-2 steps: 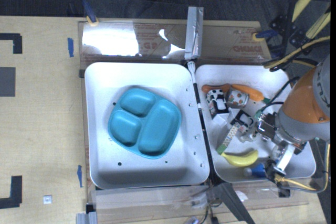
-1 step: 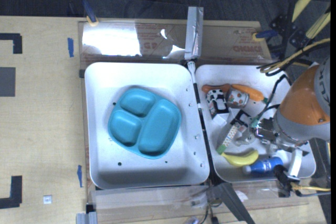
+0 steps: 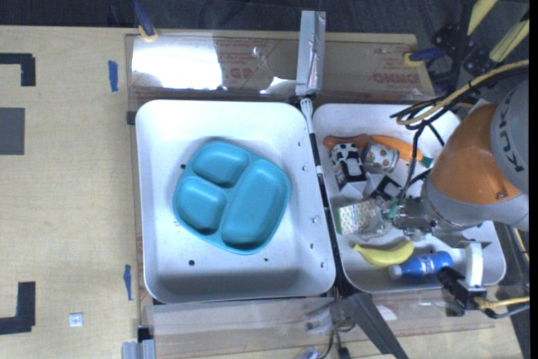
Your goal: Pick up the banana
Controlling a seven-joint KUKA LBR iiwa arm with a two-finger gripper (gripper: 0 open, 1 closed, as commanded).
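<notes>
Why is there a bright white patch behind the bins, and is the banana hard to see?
In the camera view, the clear sheet behind the left bin catches overhead light as a washed-out glare; the banana in the right bin is evenly lit and fairly sharp, its upper edge shaded beside the arm.

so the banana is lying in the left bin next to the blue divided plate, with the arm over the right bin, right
Not quite. The banana lies in the right bin, beside a blue bottle, under the arm. The blue divided plate sits in the left bin. The camera view shows this.
</notes>
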